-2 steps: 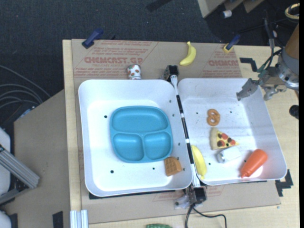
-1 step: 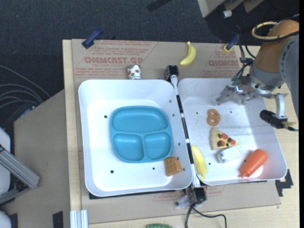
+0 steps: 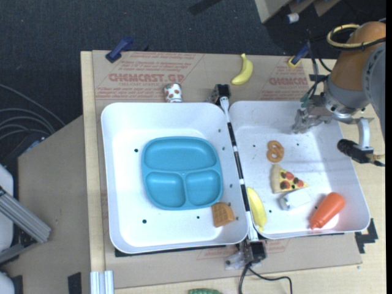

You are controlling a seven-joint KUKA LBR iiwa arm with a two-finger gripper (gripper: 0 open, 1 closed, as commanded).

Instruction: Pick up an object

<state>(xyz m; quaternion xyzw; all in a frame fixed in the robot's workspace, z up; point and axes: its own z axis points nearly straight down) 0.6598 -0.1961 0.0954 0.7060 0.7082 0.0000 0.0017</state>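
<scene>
Near edge of the right bin [image 3: 352, 222]: glossy orange carrot [image 3: 326, 210], tapered and round, likely to roll or squirt out of a pinch. Beside it a small white block [image 3: 295, 199] touching the flat pizza slice [image 3: 286, 180]; a grab at either could drag both. A yellow banana [image 3: 256, 208] lies wedged along the bin's left wall, hard to get around. Mid-bin, a thin pretzel [image 3: 275, 150], flat with holes, easy to miss. Left bin [image 3: 116, 164]: smooth blue divided plate [image 3: 182, 172], brown cracker-like square [image 3: 223, 214] at its corner. Far end: pincer [image 3: 304, 119] low over bare bin floor, well apart from every item; can't tell if it's apart or together. Closing here likely grabs nothing. A second banana [image 3: 242, 71] lies on the tabletop [image 3: 147, 78].
</scene>
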